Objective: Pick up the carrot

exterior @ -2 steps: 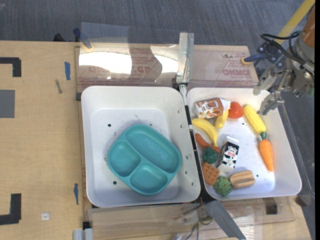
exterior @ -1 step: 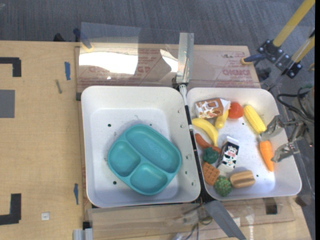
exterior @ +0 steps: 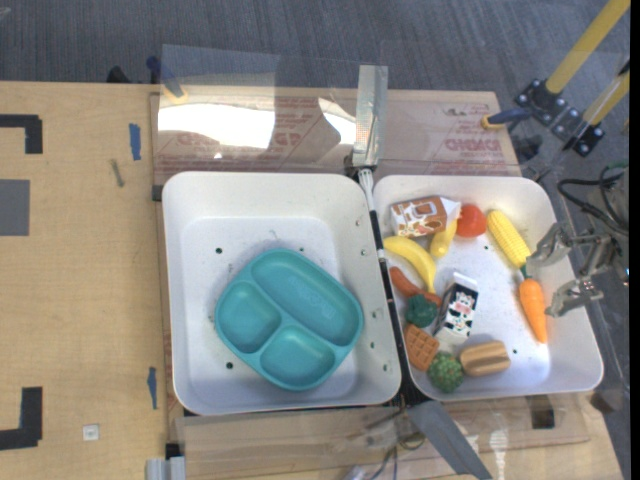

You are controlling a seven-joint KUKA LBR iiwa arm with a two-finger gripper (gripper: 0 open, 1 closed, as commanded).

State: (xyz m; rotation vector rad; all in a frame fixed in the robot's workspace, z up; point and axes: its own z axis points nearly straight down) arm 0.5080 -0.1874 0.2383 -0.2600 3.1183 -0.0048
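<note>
Gripper [exterior: 571,268] spread wide, I'm at the approach: next I slide left to straddle the carrot [exterior: 534,309].

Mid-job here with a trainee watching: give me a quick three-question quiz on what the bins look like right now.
1. True or false: the carrot lies in the right bin.
2. Which thing lies in the left bin? A) the corn B) the teal tray C) the banana
3. Fill in: the tool is at the right bin's ____ edge, near the carrot.

Key: 1 true. 2 B. 3 right.
</note>
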